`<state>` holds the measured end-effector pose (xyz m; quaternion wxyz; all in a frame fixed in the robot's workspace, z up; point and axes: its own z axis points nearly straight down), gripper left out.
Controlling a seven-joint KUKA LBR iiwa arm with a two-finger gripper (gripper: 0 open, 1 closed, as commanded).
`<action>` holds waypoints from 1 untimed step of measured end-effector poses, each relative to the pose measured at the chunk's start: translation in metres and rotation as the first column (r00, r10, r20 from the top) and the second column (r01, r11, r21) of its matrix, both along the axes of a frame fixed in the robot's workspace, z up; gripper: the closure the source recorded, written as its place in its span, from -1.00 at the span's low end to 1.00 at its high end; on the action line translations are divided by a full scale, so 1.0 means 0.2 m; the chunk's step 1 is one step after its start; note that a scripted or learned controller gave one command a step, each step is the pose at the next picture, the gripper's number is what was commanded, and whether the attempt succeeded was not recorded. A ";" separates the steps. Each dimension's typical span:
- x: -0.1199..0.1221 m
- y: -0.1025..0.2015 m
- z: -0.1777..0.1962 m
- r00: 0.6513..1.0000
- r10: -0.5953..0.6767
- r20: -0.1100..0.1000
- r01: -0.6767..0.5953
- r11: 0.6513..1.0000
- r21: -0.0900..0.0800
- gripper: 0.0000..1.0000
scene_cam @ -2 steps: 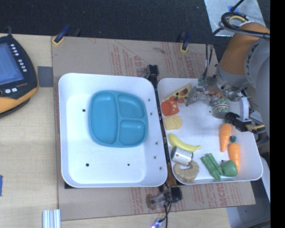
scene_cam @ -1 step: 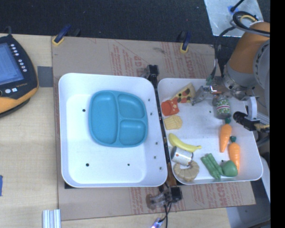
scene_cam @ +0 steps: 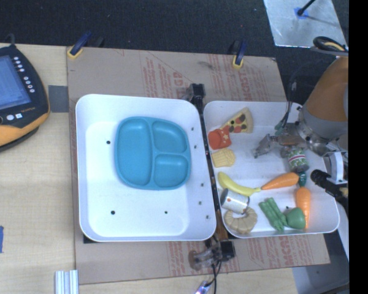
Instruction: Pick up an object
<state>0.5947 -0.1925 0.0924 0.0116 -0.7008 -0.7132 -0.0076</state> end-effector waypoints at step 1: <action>-0.28 0.37 -0.01 1.000 -0.010 0.000 0.010 1.000 -0.027 -1.00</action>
